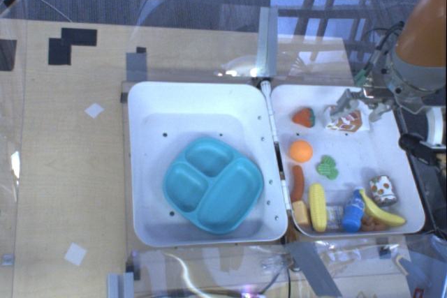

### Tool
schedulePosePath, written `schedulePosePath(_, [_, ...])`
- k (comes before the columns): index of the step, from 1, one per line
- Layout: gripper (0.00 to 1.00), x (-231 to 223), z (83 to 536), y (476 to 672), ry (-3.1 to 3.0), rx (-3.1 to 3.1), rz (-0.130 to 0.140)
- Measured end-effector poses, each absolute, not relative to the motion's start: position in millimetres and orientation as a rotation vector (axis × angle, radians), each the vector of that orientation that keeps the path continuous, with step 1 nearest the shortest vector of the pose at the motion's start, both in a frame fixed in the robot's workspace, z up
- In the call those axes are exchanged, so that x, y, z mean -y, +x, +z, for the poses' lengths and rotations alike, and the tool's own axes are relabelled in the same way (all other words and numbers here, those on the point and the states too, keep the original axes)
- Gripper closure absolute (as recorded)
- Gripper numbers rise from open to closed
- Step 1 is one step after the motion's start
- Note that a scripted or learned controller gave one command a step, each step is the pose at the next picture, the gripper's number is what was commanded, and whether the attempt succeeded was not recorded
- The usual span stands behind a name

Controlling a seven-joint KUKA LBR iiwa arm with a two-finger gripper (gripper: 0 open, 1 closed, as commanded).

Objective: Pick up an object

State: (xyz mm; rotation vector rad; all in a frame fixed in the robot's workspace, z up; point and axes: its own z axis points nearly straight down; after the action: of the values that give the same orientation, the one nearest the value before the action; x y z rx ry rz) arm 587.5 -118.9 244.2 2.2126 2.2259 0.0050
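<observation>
My gripper hangs over the back of the right bin, open, its fingers spread to either side. Just below and slightly left of it lies a pizza slice toy on the bin floor; it is not held. Other toys in the same bin are a strawberry, an orange, a green broccoli piece, a sausage, a corn cob, a blue bottle, a banana and a spotted cupcake-like toy.
The left bin holds a blue divided plate. A raised divider separates the bins. The arm's orange band fills the upper right, and cables run beside the wrist.
</observation>
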Motion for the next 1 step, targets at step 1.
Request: schedulePosePath(1, [0.00, 100.4, 97.8, 516.6, 2.054, -2.373, 0.005])
